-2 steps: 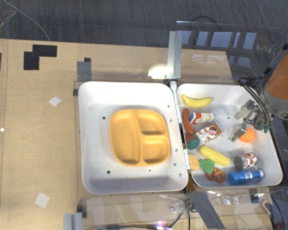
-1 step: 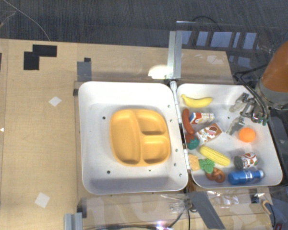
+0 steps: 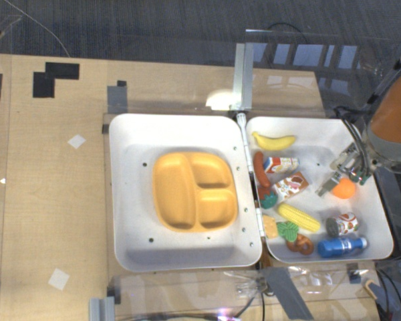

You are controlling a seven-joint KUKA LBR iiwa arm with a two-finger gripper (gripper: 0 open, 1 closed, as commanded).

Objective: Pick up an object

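The gripper is down in the right bin, right over an orange ball and touching it; whether the fingers are closed on it, I cannot tell. Corn lies beside, a banana farther up, a blue bottle lower. The left bin holds a yellow tray.

Two white bins sit on a pale tan counter marked with black blocks. A mustard-yellow divided tray lies in the left bin; the right holds a yellow banana, yellow corn, a red sausage, an orange ball and a blue bottle.
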